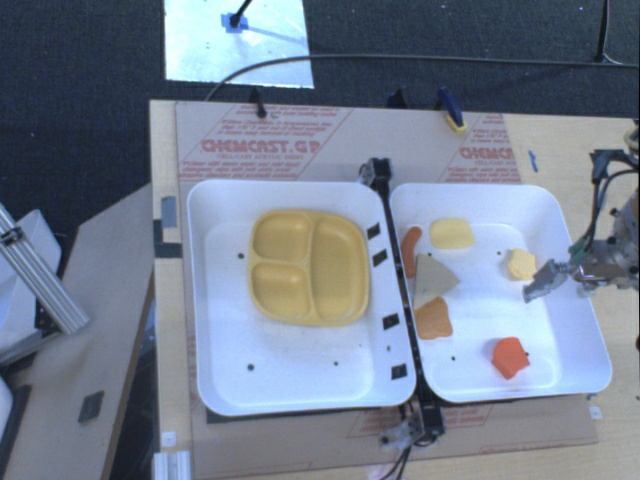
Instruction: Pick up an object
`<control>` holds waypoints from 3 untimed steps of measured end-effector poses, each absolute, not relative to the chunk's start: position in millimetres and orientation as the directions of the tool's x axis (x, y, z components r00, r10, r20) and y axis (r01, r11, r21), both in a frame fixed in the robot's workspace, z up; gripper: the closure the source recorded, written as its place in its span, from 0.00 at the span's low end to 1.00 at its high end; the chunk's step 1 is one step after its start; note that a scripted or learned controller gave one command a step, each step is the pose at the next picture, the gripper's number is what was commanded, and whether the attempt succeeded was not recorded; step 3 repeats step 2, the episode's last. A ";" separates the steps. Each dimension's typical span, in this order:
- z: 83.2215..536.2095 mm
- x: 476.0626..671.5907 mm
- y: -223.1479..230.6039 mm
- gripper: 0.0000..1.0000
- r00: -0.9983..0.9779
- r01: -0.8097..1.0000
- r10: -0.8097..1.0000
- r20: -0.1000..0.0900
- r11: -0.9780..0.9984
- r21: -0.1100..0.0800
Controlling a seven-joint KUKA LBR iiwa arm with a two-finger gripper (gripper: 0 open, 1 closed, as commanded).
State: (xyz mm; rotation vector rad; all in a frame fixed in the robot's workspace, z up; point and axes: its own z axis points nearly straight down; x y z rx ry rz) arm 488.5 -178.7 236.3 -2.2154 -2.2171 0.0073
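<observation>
two shallow white bins side by side on the bench. left bin (pixel 215 268) bearing a yellow divided plate (pixel 305 266) near its middle, flat, well clear of the walls. right bin (pixel 565 368) holding the small pieces: a tan wedge (pixel 434 278) near the divider, touching or just overlapping an orange-brown piece (pixel 433 319) below it; a slim orange-red piece (pixel 410 250) lying along the divider; a pale yellow block (pixel 451 233) toward the far wall; a small yellow chunk (pixel 521 264) toward the right; a red-orange block (pixel 510 357) alone near the front.

gripper (pixel 541 281) low at the right side of the right bin, just beside the small yellow chunk. nothing seen between the fingers; how far open, cannot tell at this size and blur.

judged still at the approach stage, nothing lifted yet. nearest candidate: the small yellow chunk, apart from its neighbours and away from the wall. best done by centring above it first, coming straight down, closing only once a finger sits on each side. worth avoiding the tan wedge and orange-brown piece, likely to drag one another. red-orange block a fair second choice, standing well apart. main risk: nudging the chunk sideways toward the right wall on descent, then closing on air.
</observation>
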 end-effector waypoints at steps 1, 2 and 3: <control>241.2 490.9 -178.4 0.00 -0.004 1.000 1.000 -0.001 0.004 0.001; 181.0 487.6 -171.6 0.00 -0.002 1.000 1.000 0.001 0.002 -0.004; 181.0 487.6 -171.6 0.00 -0.002 1.000 1.000 0.001 0.002 -0.004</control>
